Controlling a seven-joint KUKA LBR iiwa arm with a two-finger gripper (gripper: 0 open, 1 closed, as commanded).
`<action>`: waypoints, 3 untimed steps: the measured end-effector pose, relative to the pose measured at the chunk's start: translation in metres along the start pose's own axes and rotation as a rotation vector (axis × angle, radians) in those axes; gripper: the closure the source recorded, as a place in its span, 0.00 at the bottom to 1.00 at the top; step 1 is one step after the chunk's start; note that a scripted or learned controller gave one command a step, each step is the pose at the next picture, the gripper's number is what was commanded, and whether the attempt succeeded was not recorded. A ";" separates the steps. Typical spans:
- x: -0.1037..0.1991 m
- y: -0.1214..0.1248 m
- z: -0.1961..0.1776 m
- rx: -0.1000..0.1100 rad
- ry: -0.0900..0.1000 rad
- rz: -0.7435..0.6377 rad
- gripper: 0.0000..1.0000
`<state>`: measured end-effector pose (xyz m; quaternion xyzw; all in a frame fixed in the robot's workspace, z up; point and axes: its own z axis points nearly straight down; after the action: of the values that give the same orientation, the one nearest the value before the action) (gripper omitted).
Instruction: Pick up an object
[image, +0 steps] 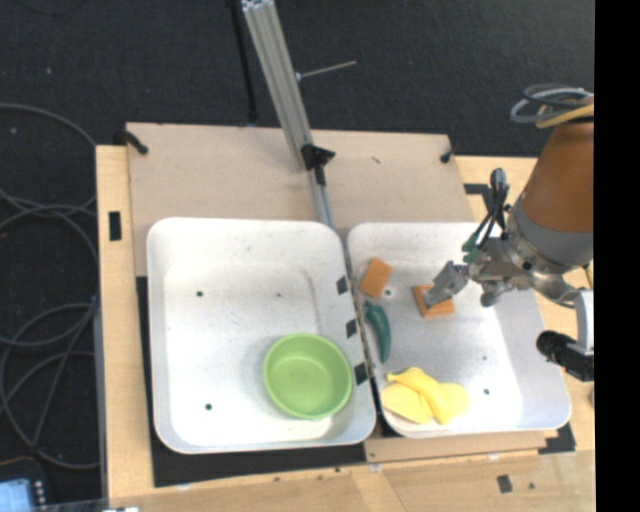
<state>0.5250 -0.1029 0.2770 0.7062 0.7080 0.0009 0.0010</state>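
The gripper (441, 289) is seen right of centre, set down against an orange block (436, 303) in the right bin (520, 400); whether the block is gripped cannot be told. Left of it lie a second orange block (376, 278) and a teal tool (379, 330), bananas (426, 396) below. A green bowl (307, 375) sits in the left bin (210, 300). No writing can be read.

Two white bins are set side by side on a light brown surface (230, 170), the left bin (200, 260) touching the right bin (500, 400). A grey metal pole (285, 90) is seen slanting down between them. Black cables (40, 300) are laid on the dark floor (100, 60) at the left.
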 end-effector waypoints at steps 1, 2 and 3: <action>0.000 0.000 0.000 0.000 0.000 0.002 0.00; 0.008 0.004 0.055 0.007 0.000 0.006 0.00; 0.002 -0.002 0.100 0.007 -0.001 0.004 0.00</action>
<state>0.5232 -0.1013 0.1766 0.7075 0.7067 -0.0017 -0.0010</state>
